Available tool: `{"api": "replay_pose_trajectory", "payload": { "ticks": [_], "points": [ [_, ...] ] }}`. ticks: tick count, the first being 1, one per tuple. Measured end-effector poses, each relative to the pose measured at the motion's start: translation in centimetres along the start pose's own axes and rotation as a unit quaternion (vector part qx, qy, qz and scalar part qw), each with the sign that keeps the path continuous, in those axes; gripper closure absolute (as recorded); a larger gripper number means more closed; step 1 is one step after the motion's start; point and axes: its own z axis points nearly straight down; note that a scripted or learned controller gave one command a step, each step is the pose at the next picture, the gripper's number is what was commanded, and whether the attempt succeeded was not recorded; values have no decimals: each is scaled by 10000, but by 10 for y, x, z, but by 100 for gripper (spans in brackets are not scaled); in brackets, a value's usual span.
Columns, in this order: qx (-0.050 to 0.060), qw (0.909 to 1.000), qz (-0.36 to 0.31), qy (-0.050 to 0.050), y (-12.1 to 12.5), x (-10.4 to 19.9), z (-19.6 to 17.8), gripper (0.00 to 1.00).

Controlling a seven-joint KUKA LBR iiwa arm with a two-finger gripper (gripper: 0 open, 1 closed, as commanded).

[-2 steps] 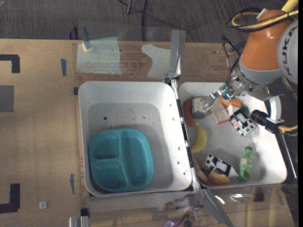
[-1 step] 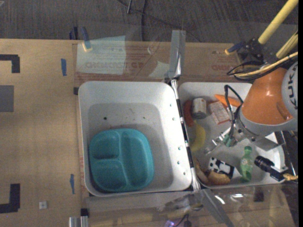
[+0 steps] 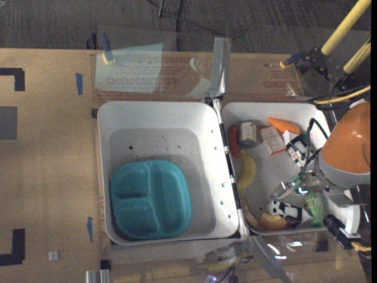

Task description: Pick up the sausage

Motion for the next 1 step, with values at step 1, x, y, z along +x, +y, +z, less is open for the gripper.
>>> {"api": "replay_pose_trajectory", "payload": {
  "ticks": [1],
  "points": [
    [-34,9985,-537,-19,21,-11,1,0]
  ]
}}
